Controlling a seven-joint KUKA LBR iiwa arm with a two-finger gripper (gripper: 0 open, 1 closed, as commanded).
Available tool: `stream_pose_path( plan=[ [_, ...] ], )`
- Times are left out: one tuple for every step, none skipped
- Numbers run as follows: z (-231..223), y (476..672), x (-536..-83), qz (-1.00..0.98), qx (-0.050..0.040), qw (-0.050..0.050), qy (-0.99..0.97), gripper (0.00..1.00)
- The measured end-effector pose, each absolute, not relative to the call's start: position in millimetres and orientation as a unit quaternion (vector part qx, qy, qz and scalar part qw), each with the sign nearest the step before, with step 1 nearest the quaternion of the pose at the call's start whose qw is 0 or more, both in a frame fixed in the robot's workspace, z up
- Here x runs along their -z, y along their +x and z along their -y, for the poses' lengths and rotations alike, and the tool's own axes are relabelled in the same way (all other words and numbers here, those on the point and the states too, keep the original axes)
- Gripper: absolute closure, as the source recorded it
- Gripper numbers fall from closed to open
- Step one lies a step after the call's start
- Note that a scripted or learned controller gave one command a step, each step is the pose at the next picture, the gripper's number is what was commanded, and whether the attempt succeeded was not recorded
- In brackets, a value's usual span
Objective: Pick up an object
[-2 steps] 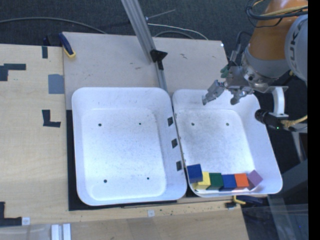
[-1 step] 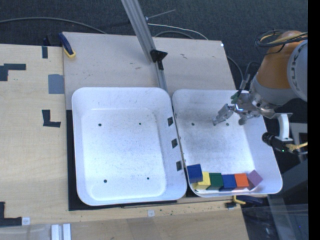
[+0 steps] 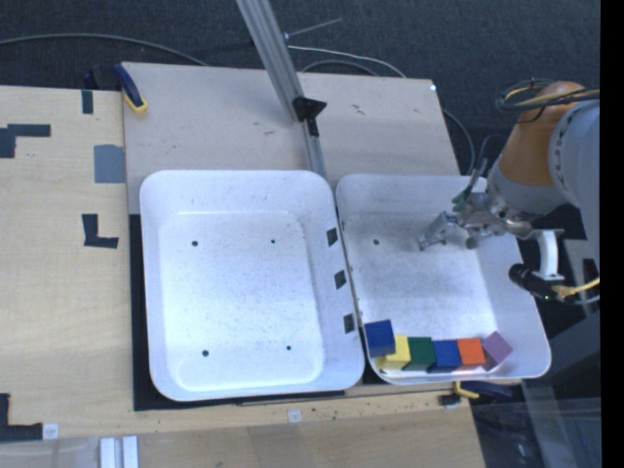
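Several small blocks line the front edge of the right bin [image 3: 507, 291]: a blue cube [image 3: 378, 336], a yellow block [image 3: 394, 358], a green block [image 3: 420, 351], a second blue block [image 3: 447, 355], an orange block [image 3: 471, 351] and a purple block [image 3: 496, 345]. My gripper [image 3: 449, 239] hangs over the back half of the right bin, well behind the blocks. It stands open with nothing between its fingers. The arm's orange band [image 3: 531, 149] is at the right.
The left bin [image 3: 156, 261] lies beside the right one, and their rims meet at the middle. A slanted metal rail [image 3: 273, 47] runs from the top down to the bins' back edge. Cables cross the bench behind the bins.
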State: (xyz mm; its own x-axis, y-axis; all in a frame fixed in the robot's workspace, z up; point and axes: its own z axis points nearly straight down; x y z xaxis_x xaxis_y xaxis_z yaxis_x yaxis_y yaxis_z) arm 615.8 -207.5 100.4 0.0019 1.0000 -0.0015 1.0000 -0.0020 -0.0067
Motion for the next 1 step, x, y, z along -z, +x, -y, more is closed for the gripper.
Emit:
stream_pose_path(
  plan=[
    [209.5, 597.9, -90.9, 0.707, -0.0017, 0.001, -0.707, 0.0]
  ],
)
